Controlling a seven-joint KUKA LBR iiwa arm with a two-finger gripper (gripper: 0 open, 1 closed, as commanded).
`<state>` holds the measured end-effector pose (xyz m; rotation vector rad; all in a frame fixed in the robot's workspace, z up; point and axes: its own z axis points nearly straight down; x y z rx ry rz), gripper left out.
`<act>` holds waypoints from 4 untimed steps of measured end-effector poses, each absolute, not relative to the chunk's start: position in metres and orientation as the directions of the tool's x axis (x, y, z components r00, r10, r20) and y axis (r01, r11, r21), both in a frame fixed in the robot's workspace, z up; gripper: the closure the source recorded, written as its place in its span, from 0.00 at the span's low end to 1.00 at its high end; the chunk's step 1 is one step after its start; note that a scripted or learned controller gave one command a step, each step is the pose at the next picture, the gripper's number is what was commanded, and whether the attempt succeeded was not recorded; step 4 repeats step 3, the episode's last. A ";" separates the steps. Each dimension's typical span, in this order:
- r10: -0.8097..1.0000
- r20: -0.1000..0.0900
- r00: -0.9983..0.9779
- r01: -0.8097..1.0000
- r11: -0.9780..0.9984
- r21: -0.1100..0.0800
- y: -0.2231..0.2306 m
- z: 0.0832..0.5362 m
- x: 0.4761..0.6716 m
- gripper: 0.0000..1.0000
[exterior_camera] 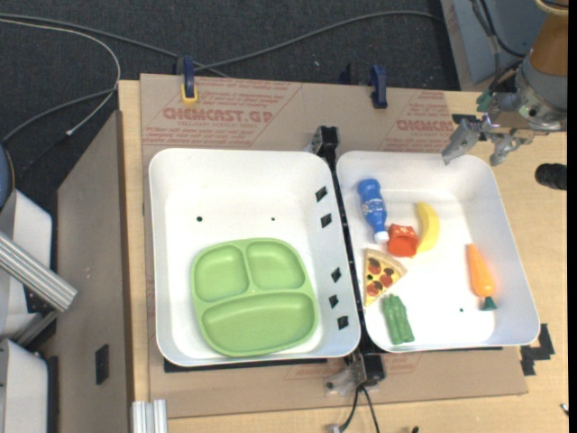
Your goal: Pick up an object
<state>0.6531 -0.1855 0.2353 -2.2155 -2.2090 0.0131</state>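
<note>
Six small toy foods are seen in the right bin (505, 332). A blue bottle (370, 204) with a white cap lies near the bin's left wall, its long axis running up and down the view, cap toward the near side. A yellow banana (427, 225) lies just right of it, curved, lengthwise along the same direction. A red block (403, 240) is touching the banana's lower end. A pizza slice (380, 273) is laid below it, with a green vegetable (397, 319) nearer the front edge. An orange carrot (480, 272) lies apart on the right, green tip toward the near side. A green divided plate (255, 295) is held in the left bin (171, 242). The gripper (479, 145) is seen above the right bin's far right corner, fingers spread apart, nothing between them.
</note>
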 end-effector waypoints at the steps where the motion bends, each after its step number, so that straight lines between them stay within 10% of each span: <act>1: 1.000 0.000 0.000 1.000 0.000 0.000 -0.185 0.245 0.656 0.00; 4: 1.000 0.001 -0.002 1.000 0.002 -0.005 -0.186 0.157 0.663 0.00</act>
